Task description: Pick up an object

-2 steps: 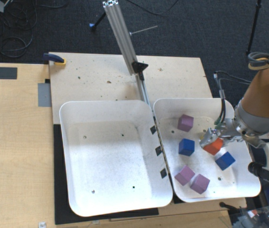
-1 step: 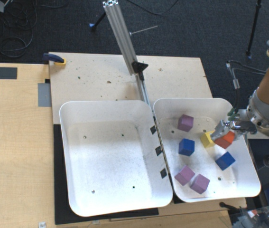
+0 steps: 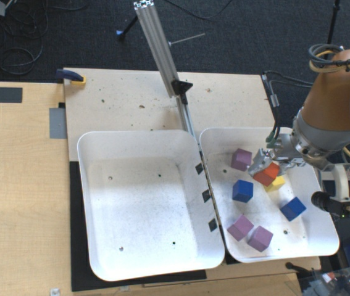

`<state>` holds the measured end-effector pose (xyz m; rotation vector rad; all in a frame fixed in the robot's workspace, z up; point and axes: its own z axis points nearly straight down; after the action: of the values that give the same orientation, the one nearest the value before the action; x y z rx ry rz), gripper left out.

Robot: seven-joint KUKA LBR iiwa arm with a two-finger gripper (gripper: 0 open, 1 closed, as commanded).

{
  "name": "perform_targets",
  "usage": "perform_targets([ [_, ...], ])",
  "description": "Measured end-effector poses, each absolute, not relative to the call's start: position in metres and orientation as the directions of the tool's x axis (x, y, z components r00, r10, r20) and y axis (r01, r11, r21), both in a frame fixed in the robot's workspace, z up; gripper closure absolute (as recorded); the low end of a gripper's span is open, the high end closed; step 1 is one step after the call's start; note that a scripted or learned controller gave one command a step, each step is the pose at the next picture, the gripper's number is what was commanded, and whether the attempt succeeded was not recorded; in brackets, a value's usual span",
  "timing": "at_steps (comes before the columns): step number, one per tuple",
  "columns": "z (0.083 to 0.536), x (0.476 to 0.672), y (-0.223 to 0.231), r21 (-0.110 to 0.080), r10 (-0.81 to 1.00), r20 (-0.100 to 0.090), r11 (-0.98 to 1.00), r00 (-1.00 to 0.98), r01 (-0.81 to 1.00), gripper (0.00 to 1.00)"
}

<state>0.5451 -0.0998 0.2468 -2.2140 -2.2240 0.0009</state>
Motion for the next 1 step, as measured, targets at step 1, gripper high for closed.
perform_targets([
  [1,0.2521,0.5614,-0.0484,-0.002,1.000,0.002,0.005,-0.005,1.000,1.00],
])
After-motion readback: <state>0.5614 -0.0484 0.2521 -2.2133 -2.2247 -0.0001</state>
